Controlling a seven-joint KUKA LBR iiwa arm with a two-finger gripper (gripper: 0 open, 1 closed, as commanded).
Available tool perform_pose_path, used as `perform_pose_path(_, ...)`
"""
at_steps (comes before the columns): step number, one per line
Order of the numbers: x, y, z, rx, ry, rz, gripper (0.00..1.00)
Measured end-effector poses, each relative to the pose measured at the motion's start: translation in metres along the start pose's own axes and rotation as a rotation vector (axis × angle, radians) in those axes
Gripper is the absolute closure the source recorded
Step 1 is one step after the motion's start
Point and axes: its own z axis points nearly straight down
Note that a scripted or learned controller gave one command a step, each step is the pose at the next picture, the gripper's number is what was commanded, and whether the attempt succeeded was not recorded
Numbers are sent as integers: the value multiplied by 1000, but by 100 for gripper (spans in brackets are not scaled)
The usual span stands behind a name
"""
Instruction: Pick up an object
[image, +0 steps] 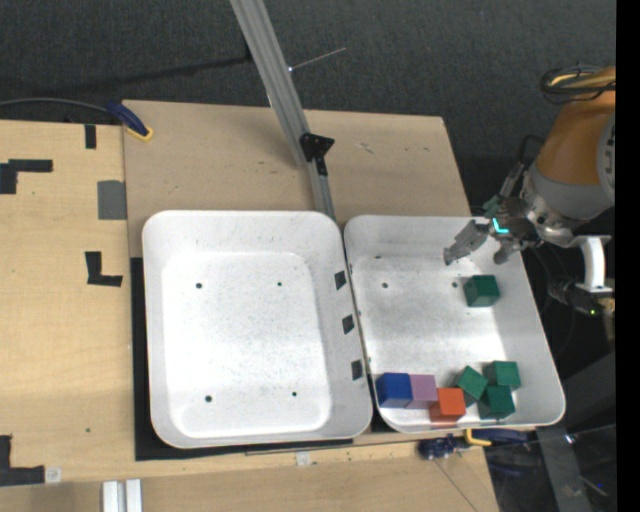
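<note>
Green cube (482, 290) sits alone in the right bin (400, 330), just below the gripper (480, 243), whose fingers seem spread apart, holding nothing; other blocks (450, 392) crowd the near edge.

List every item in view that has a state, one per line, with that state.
gripper: open, empty, above the right bin
lone green block: loose on the right bin floor, just below the gripper
blue block, purple block, orange block: clustered at the near edge
three green blocks: bunched in the near corner
</note>
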Motion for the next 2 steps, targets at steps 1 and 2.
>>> perform_pose_path(1, 0, 1, -3, -4, -2, -1, 0)
perform_pose_path(2, -5, 6, 44, 0, -2, 0, 0)
